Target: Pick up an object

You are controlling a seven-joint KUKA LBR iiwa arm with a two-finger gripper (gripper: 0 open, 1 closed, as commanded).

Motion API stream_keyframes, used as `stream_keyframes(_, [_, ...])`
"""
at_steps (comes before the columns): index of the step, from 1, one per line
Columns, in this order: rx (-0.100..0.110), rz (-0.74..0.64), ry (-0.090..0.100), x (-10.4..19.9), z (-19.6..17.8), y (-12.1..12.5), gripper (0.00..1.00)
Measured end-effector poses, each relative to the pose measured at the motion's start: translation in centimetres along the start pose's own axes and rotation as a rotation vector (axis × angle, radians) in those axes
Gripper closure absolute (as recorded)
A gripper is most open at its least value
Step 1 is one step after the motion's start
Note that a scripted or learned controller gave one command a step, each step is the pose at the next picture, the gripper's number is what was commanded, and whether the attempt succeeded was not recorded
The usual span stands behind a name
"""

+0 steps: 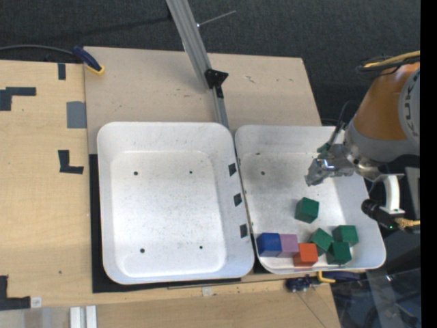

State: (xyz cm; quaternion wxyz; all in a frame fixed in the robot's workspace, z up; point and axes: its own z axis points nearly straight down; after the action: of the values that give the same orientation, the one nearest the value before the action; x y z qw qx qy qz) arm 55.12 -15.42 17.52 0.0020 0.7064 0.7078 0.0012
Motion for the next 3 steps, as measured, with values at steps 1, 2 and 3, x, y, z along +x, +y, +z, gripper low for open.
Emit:
stream_keyframes(1, [0.0, -0.001, 0.0, 0.7, -4.6, 0.7, 1.0])
stream_keyframes(2, [0.001, 0.0, 0.0, 0.7, -8.2, 0.8, 1.0])
stream_keyframes(3, [0.006, -0.004, 0.002, 6.0, -6.6, 1.8, 1.0])
